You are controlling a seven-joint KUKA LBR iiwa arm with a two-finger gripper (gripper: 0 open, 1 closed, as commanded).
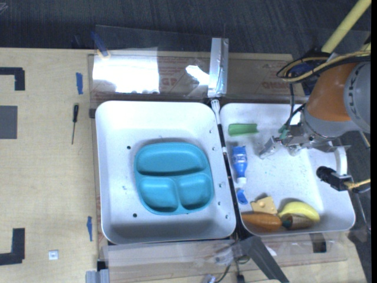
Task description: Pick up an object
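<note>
Gripper (pixel 268 148) hangs low over the right bin (pixel 336 214), near its middle, reaching in from the right under the orange-banded wrist. Whether it is released or clenched cannot be told at this angle; nothing shows in its grasp.

Candidate objects lie around it, all apart from it: green block (pixel 242 128) toward the back wall, blue-and-white tube (pixel 238 163) along the divider just left of the gripper, and at the front a cluster of yellow wedge (pixel 264 206), brown oblong piece (pixel 261 220) and banana (pixel 300 212), touching or nearly so. Tube looks the nearest target; judged only from position.

Left bin (pixel 112 122) carries a blue three-compartment tray (pixel 174 177), centred, apparently a drop-off site.

Bench (pixel 41 175) is pale wood with black corner marks and blue tape tabs. Clear glossy panel (pixel 153 69) behind the bins throws glare. Cables (pixel 306 63) loop near the arm; dark floor beyond.
</note>
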